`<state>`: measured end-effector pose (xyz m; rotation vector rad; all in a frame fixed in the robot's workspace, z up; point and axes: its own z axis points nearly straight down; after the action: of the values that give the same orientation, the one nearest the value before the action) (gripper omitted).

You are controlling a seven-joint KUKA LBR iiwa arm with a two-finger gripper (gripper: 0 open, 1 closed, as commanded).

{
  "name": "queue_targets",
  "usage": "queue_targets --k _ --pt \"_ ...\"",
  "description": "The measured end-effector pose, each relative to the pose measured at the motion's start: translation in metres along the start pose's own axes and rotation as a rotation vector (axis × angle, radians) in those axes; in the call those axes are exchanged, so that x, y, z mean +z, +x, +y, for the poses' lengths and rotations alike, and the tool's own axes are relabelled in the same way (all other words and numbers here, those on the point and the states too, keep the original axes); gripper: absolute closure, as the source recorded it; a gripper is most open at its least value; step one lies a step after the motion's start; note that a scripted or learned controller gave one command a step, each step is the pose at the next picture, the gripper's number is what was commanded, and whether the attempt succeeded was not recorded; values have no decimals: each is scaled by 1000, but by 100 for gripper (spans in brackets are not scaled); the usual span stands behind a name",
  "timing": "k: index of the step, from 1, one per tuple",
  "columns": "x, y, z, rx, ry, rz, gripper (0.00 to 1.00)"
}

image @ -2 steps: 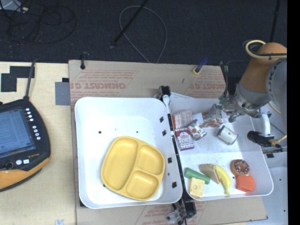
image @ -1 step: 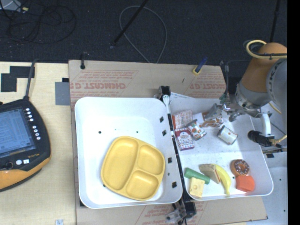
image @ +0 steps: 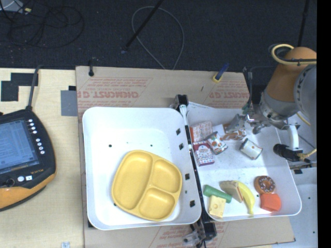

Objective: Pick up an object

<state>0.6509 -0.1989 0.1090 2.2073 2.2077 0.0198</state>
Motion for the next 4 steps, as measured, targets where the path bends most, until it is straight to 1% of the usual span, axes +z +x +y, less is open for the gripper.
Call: queue_targets --k 1,3,4 --pt "1 -4 1 -2 -5 -1 0" --pt "1 -4 1 -1 -4 -1 0" --pt "2 4 2 1 -6 -2 0"
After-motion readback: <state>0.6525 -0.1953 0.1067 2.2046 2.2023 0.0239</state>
